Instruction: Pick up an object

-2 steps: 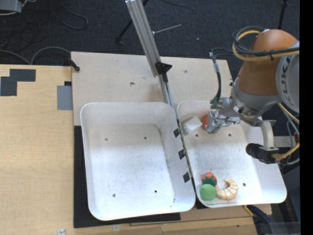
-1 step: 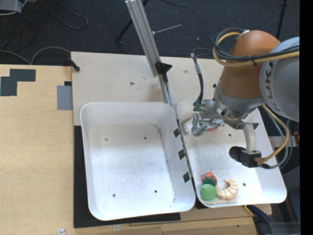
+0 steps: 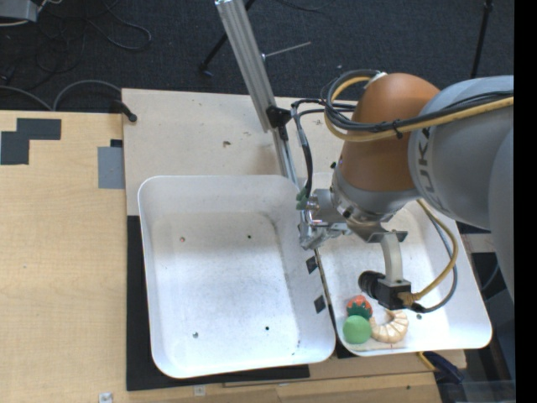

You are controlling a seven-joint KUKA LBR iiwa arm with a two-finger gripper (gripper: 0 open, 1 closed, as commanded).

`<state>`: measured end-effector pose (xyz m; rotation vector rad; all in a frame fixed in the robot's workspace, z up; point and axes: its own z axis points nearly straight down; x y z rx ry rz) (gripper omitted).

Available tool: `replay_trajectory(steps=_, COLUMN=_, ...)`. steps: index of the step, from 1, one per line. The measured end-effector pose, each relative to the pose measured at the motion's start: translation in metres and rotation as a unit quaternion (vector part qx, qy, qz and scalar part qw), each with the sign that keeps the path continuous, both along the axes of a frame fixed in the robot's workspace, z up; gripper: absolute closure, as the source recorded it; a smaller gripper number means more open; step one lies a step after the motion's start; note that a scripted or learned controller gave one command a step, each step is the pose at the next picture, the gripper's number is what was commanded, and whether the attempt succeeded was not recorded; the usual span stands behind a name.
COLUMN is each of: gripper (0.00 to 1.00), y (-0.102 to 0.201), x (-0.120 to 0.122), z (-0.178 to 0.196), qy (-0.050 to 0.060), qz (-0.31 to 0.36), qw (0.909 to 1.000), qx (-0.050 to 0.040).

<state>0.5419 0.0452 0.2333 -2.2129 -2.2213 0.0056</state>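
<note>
Nearest in the scene, in the near corner of the right bin (image 3: 457,317), lie three small things close together. There is a green ball (image 3: 357,329), just to its right a curled pale piece (image 3: 391,329) with brownish stripes that touches it or almost touches it, and just behind the ball a small red and orange piece (image 3: 359,304).

The ball looks smooth and round, so I think it may roll away when it is pushed. The curled piece has an uneven shape and could be easier to hold across its narrow part.

The arm (image 3: 394,133) bends over the far part of this bin. What I take for the gripper (image 3: 317,223) hangs at the bin's left wall, beside the left bin (image 3: 218,259), further away than the three things and to their left. I cannot tell if the gripper is open or closed, and I see nothing held in it.

In my judgement the step in hand is the approach, and no object is picked yet. The next move calls for bringing the gripper nearer and to the right, above one chosen thing, and then going down straight. Because the things lie so close in a corner, the gripper could hit the wall or push a neighbour aside.

Both bins stand on the pale bench (image 3: 193,124).
</note>
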Motion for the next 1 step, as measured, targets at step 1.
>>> replay_trajectory(steps=1, gripper=1.00, y=0.0397, x=-0.0161, z=-0.0009, qy=0.000, qz=0.000, qw=1.0000, qx=-0.0003)
